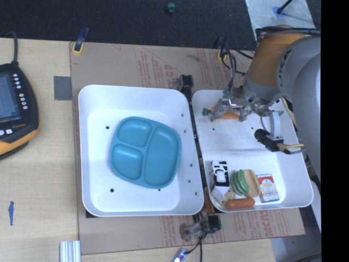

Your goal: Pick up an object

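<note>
Camera view looks down at a slant, and we start with the arm [289, 64], reaching in from the right over the far end of the right bin [297, 201], its orange band above the wrist. Next in size is the left bin [92, 146], which carries a blue divided plate [146, 152] lying flat in its middle. In the right bin, we see the gripper [232, 109] low at the far wall, with something orange just beside it; we cannot tell whether it is wide, narrow or holding anything. The pickable things sit clustered at the near end, well apart from the gripper: a green round item [239, 182], a red and white packet [266, 188], a black and white piece [220, 173] and an orange sausage-shaped thing [240, 203]. We judge no grasp is confirmed yet.
</note>
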`<state>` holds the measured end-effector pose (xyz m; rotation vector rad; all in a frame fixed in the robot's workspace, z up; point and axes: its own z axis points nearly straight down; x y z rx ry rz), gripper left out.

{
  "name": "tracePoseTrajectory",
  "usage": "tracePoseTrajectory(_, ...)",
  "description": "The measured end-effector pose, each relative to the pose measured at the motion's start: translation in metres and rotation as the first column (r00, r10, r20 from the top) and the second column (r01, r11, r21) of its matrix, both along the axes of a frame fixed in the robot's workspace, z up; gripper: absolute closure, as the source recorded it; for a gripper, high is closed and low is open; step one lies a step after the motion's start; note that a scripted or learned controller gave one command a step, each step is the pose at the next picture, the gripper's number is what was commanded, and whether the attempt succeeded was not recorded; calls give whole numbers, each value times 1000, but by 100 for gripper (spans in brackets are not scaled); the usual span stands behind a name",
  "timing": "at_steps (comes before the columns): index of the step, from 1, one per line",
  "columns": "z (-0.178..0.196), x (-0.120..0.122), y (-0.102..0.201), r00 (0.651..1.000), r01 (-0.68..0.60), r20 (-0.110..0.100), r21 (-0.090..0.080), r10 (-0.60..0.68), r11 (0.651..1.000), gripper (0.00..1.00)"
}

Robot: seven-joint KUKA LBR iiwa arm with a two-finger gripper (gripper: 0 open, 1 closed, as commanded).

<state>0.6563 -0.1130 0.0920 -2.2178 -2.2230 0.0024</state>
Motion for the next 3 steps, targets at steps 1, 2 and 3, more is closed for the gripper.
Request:
tracePoseTrajectory(1,0,0,10,1000,-1,-3,1,1,1000,0)
tracePoseTrajectory(2,0,-1,14,1000,-1,-4,1,1,1000,0)
tracePoseTrajectory(3,0,-1,21,1000,-2,-5,2,2,1000,0)
